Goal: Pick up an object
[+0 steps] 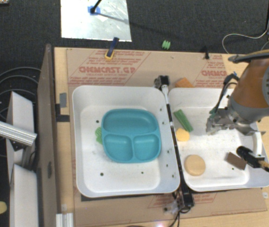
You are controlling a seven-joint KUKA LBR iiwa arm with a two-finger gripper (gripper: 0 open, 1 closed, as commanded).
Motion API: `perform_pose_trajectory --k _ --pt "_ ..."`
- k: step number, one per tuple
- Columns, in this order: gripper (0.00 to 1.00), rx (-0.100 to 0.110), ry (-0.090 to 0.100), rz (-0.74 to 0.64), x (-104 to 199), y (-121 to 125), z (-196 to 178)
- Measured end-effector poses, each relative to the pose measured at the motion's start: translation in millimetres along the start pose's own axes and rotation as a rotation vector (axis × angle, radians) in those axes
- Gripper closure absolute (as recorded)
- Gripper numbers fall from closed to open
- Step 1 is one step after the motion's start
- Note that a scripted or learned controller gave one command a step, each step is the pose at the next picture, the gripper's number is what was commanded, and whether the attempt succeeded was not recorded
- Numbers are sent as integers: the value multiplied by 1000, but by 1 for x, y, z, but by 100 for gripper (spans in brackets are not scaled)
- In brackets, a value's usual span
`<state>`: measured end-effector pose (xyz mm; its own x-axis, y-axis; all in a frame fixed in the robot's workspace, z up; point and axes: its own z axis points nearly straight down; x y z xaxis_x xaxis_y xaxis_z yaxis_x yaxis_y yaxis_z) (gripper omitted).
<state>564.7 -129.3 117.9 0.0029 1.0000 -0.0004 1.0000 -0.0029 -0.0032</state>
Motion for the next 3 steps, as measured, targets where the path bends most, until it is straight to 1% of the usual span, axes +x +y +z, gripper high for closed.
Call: perform_pose_trajectory --k 1,2,3 --pt "100 -17 -5 -6 -23 26 -103" --pt "100 -2 3 -11 35 5 -86" --pt "100 -1 0 -1 0 -28 -69"
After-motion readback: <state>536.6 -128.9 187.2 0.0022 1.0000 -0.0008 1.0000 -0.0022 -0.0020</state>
